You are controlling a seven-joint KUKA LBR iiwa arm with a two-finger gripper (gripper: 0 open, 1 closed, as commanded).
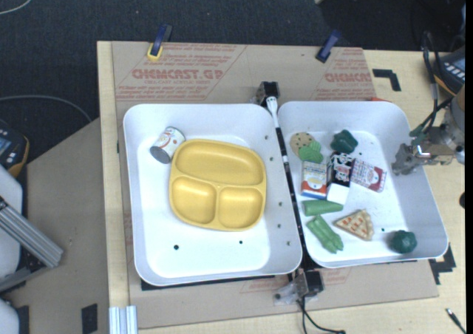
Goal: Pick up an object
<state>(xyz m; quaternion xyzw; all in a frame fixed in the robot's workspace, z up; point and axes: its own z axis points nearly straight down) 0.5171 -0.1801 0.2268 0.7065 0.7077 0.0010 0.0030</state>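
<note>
The right bin (425, 207) holds several small items: a round cookie (299, 140), a dark green toy (344, 140), two small cartons (315, 180), a red and white packet (368, 176), a white block (337, 194), green pea pods (324, 234), a pizza slice (355, 224) and a dark green ball (403, 241). My gripper (411, 157) hangs at the bin's right rim, to the right of the packet and apart from every item. Nothing is seen held in it.
The left bin (148, 244) holds a yellow divided plate (218, 183) and a small tipped can (167, 144) at its upper left. Clamps (157, 43) sit on the cardboard behind the bins. Cables run along the divider between the bins.
</note>
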